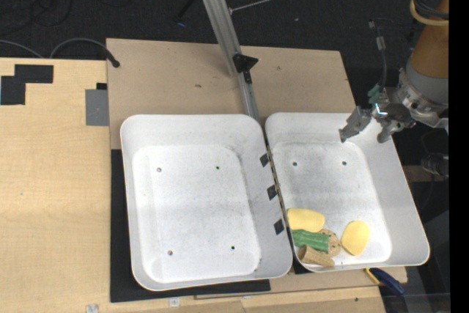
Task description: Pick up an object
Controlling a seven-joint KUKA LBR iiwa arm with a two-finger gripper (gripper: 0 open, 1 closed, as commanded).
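The picking is not yet done, as far as one can judge: every object lies in the bin and nothing is between the fingers of the tool.

At the near edge of the right bin (pixel 399 187) there is a small group of things. A tan piece (pixel 316 256) lies nearest, touching a green object (pixel 311 239) just behind it. A long yellow object (pixel 305 219) lies a little farther, close to the divider between the bins, and a round yellow object (pixel 356 237) lies to the right of the group, slightly apart from it. The left bin (pixel 146 150) is beside them on the bench (pixel 44 157).

The tool (pixel 368 125) is at the far right corner of the right bin, above its rim. Its two fingers are spread apart and grasp nothing. The objects are well apart from it, toward the near side and somewhat to the left. In my judgement the whole work is left: to travel to one object, descend, close and lift.
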